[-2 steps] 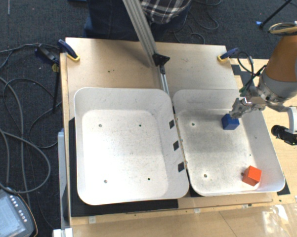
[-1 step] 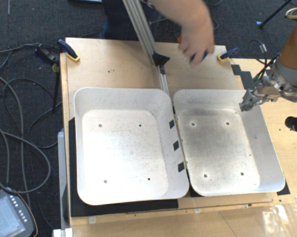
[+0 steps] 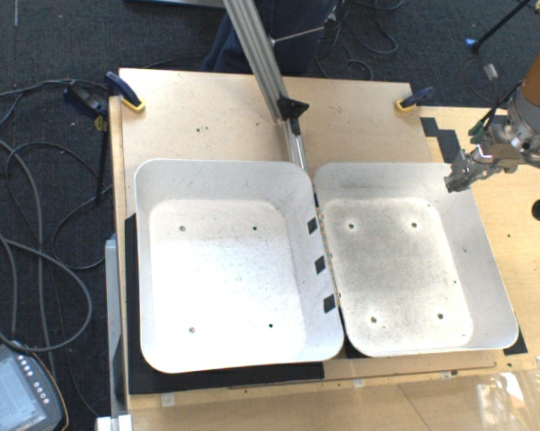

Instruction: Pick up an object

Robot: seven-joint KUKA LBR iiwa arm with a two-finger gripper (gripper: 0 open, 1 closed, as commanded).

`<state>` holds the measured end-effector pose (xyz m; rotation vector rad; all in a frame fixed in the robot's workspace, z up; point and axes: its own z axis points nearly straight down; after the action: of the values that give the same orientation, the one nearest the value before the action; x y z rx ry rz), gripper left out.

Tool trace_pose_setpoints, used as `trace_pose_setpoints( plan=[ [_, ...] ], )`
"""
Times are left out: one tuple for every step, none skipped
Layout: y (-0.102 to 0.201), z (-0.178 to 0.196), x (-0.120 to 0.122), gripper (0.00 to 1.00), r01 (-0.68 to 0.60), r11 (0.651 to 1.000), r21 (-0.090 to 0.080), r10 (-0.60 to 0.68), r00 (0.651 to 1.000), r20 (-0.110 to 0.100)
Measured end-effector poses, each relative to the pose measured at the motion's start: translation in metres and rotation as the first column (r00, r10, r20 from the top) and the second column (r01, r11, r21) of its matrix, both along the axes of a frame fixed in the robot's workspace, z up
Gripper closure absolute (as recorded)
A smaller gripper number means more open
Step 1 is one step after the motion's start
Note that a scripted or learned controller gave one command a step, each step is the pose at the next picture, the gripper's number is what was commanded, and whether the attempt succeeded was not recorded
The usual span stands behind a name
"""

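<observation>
On the bench (image 3: 207, 115), a pale wooden board set over dark carpet, two shallow white bins are laid side by side, their inner edges touching or nearly so. The left bin (image 3: 162, 241) and the right bin (image 3: 485, 294) are both speckled with grey scuffs, heavier in the right one, and small dark holes are seen in each floor. No loose object to be picked can be made out in either bin. Three small black tabs are seen along the seam between the bins. A slanted metal rail (image 3: 256, 43) is seen running down from the top edge to the seam. Two blue-and-yellow clamps (image 3: 124, 91) are fixed at the far corners of the board. The arm (image 3: 532, 124) is seen at the right edge, and its gripper (image 3: 460, 176) is placed over the far right rim of the right bin. Whether the jaws are apart or closed cannot be told; nothing is seen between them. No legible writing or brand is found.
</observation>
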<state>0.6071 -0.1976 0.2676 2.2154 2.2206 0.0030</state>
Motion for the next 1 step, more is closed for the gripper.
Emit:
trace_pose_setpoints(
  plan=[
    [0.0558, -0.0145, 0.0121, 1.00, -0.006, 1.000, 0.003, 0.006, 1.000, -0.005]
  ],
)
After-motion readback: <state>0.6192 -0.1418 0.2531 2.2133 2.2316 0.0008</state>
